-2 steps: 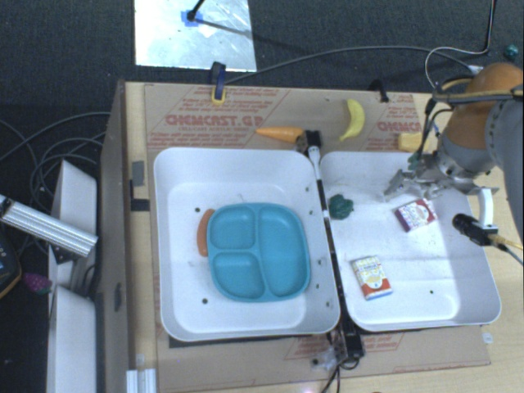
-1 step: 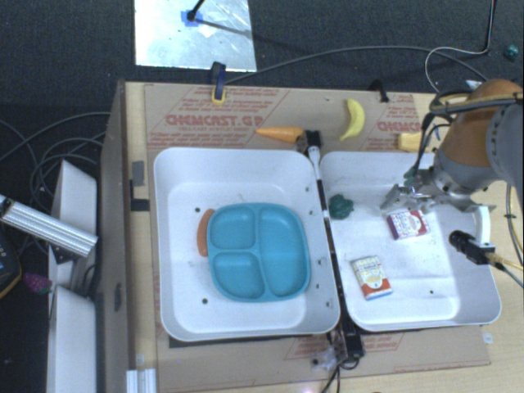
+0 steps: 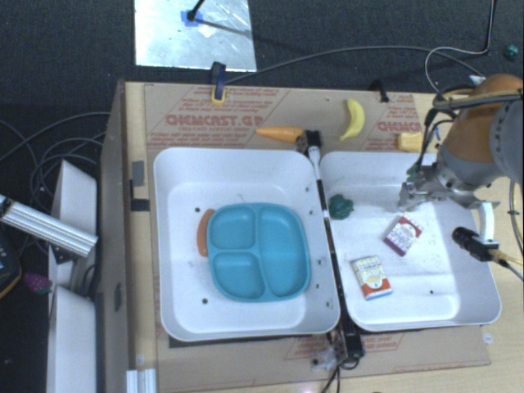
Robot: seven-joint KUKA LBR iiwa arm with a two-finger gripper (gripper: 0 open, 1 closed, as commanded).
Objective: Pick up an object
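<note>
My gripper hangs over the far right part of the right bin, with the grey arm and its orange band behind it at the right edge. A small red and white box lies just in front of the gripper, apart from it. Nearer the front lies a yellow and orange box. A dark green lump rests by the bin's left wall. I see nothing held in the gripper.
The left bin holds a blue divided plate with an orange sausage at its left side. On the cardboard behind the bins lie a carrot, a banana and a yellow piece.
</note>
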